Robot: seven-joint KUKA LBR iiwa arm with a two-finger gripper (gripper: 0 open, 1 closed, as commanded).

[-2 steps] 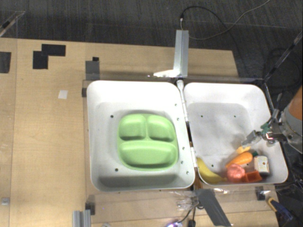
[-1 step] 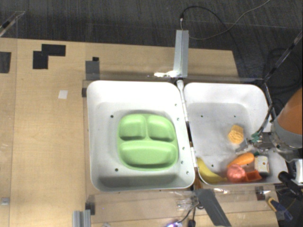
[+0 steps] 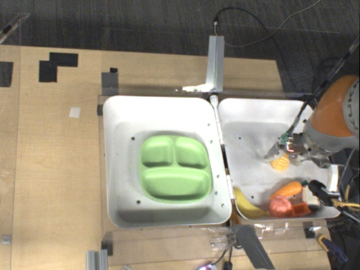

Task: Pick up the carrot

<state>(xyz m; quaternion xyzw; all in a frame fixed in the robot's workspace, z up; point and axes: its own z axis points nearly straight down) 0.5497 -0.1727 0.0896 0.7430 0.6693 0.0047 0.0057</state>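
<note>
Along the near wall of the right bin [image 3: 247,117] you see a cluster of toy food. A yellow banana [image 3: 248,205] curves into the near left corner. Just right of it sits a pinkish-red round piece [image 3: 280,206], and a small red piece [image 3: 301,209] lies against that one's right side.

The carrot [image 3: 289,189] lies just behind these two, touching or almost touching the pinkish piece. It is orange and rests on the bin floor at a slant, its left end nearer to you than its right.

Farther in, a small yellow-orange piece [image 3: 279,163] sits alone on the white floor, between the carrot and the claw [image 3: 284,151]. The claw hangs over the middle of the right bin, right at the far edge of that small piece. The carrot is nearer than the claw and about level with it from left to right, clearly apart from it, and nothing of the carrot is in its grasp. You cannot tell whether the claw is spread or pressed together, because it is too small and cluttered here.

The arm [image 3: 337,114], with its orange band, comes in from the right.

In the left bin [image 3: 121,151] a green divided plate [image 3: 175,167] lies flat at the centre.

Beyond the bins a metal post [image 3: 216,61] stands at their shared far corner. Black patches [image 3: 56,65] mark the wooden tabletop [image 3: 50,179] to the far left.
</note>
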